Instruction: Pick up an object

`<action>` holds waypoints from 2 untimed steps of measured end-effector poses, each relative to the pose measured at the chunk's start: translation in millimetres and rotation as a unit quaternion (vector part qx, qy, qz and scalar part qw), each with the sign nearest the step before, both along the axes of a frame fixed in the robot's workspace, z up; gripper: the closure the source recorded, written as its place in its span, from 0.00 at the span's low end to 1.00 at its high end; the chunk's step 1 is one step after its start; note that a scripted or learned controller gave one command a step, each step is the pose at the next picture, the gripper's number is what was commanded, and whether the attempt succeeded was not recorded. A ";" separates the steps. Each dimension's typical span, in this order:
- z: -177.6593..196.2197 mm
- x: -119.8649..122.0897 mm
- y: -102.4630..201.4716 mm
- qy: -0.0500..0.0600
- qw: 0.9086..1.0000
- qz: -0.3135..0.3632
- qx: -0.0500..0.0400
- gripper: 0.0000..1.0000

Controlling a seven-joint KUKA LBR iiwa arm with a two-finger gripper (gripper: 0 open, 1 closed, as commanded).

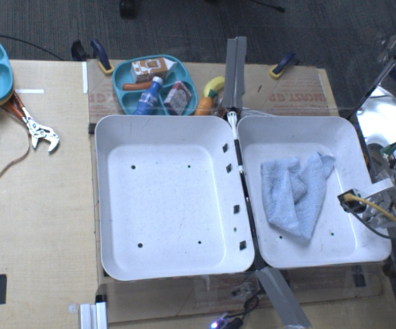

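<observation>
A crumpled pale blue-grey cloth (297, 192) lies in the right white bin (280, 136), spread from its middle towards the back right. Its folds stand up slightly and one corner points to the front. The left white bin (164, 204) sits beside it, showing a bare floor with a few small dark holes.
Behind the left bin stands a teal tray (124, 75) holding a bottle, a box and other small items, with a banana (214, 86) next to it. A grey post (236, 70) rises between the bins at the back. A wrench (39, 132) lies on the bench far left. Cables (370, 206) overhang the right bin's rim.
</observation>
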State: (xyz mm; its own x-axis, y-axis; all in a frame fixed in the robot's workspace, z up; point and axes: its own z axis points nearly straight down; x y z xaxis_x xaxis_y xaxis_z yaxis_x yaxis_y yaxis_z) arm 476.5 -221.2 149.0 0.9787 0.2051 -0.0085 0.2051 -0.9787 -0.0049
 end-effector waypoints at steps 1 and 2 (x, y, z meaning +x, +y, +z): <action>-0.1 0.0 0.0 0.000 1.000 0.000 0.000 0.00; 18.6 0.7 -1.2 -0.003 1.000 -0.001 -0.001 0.00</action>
State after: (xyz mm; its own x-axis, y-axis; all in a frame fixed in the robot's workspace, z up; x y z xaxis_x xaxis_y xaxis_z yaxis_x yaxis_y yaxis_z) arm 477.1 -222.3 167.6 0.9793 0.2024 -0.0028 0.2024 -0.9793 -0.0013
